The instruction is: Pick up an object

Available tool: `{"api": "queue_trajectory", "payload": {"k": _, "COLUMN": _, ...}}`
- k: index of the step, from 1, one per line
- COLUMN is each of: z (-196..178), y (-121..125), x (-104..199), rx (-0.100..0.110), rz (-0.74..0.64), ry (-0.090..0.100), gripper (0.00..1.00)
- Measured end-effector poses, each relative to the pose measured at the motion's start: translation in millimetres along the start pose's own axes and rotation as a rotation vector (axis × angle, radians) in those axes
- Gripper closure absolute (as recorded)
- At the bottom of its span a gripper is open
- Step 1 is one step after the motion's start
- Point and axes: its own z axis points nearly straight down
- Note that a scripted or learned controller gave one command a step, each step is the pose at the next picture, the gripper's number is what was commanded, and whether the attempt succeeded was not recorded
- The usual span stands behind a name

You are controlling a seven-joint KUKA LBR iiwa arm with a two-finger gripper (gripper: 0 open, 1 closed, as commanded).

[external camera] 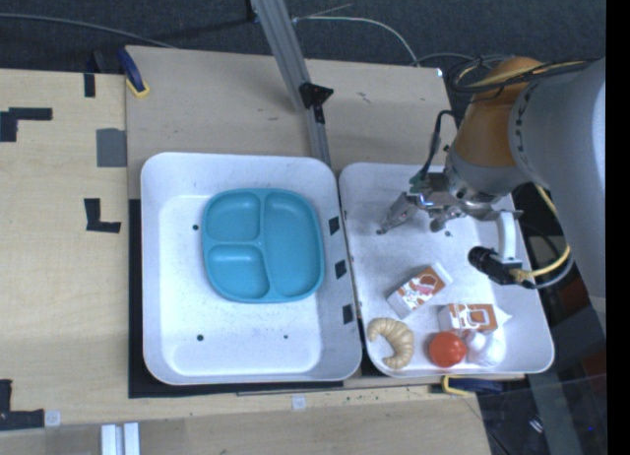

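We are seeing a croissant [394, 340], a tomato [446, 349] and two small packets [418, 289] lying at the near end of the right bin [366, 246]. Our gripper [418, 215] is hanging open above the far end, holding nothing. A blue plate [263, 244] is sitting in the left bin [167, 276].

The right bin [366, 246] holds 4 small things, all gathered in its near half. A croissant [394, 341], tan and curved like a hook, lies by the near left corner, close to the bin's wall. Just right of it sits a tomato [447, 349], round and red-orange, touching a white lump [482, 348] on its right. Behind the tomato lies a carton [474, 317], white with an orange-red print, flat and slightly tilted. A second packet [418, 290], white with a red mark, lies flat and skewed nearer the bin's middle, apart from the others.
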Motion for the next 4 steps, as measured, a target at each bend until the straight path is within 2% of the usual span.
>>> {"api": "queue_trajectory", "payload": {"k": 1, "z": 24.5, "y": -0.4, "x": 0.7, "rx": -0.004, "rz": 0.000, "ry": -0.001, "gripper": 0.00}}
{"api": "queue_trajectory", "payload": {"k": 2, "z": 13.5, "y": -0.2, "x": 1.3, "rx": -0.004, "rz": -0.001, "ry": -0.001, "gripper": 1.00}}
{"api": "queue_trajectory", "payload": {"k": 3, "z": -48.7, "y": -1.4, "x": 6.3, "rx": -0.011, "rz": 0.000, "ry": -0.001, "gripper": 1.00}}
{"api": "queue_trajectory", "payload": {"k": 4, "z": -94.7, "y": -1.0, "x": 6.5, "rx": -0.010, "rz": 0.001, "ry": -0.001, "gripper": 1.00}}
